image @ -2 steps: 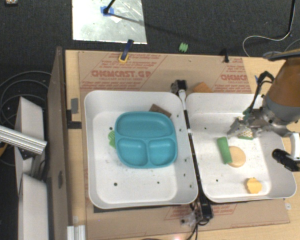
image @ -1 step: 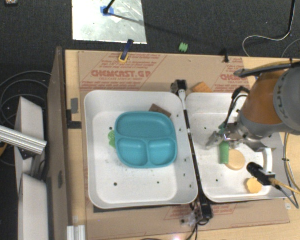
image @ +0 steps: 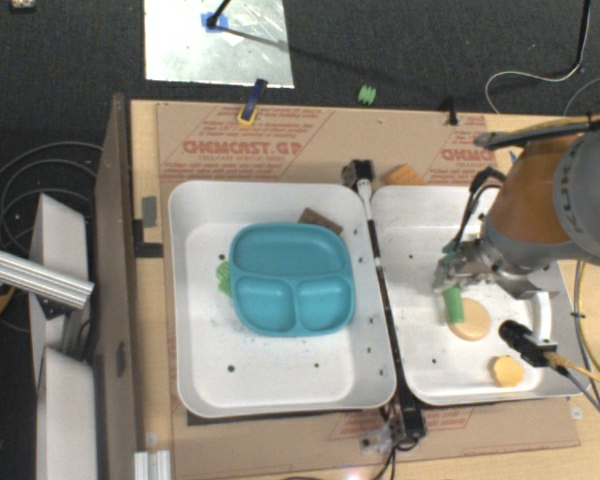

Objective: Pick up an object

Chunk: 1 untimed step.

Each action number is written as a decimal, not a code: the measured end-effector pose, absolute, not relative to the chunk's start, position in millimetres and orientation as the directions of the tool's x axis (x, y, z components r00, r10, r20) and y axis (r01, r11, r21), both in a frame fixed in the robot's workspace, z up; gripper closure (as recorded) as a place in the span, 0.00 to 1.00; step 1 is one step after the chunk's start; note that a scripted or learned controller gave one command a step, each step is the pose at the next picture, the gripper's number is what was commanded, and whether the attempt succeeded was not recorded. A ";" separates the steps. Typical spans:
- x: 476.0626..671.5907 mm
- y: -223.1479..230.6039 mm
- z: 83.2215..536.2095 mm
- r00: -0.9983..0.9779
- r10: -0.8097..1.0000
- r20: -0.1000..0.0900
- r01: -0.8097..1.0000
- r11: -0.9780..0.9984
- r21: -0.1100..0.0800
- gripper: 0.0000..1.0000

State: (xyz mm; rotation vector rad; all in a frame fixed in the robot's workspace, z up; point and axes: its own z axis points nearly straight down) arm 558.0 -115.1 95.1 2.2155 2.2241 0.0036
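you are looking at a job that is not done yet, as far as this view is showing. the arm is coming in from the right, and the gripper is sitting low in the right bin, close to the bin's middle. a short green stick is lying on the bin floor just on the near side of the gripper. its far end is right at the gripper's tip. you are not able to tell whether they are touching. you are also not able to tell how wide the gripper is standing, or whether it is holding anything at all. the stick looks like it is lying flat, not lifted.

a pale round disc is lying against the right side of the green stick. a yellow lump is lying nearer, towards the right corner, well apart from the gripper.

in the left bin a blue tray is lying in the middle. a bit of something green is peeking out at its left side, and a brown thing is peeking out at its far edge.

so what is left, you may be guessing, is almost everything: closing on a thing, most likely the green stick, and lifting it clear.
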 end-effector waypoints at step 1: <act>591.2 -34.1 208.0 -0.014 1.000 0.002 1.000 0.014 0.014 1.00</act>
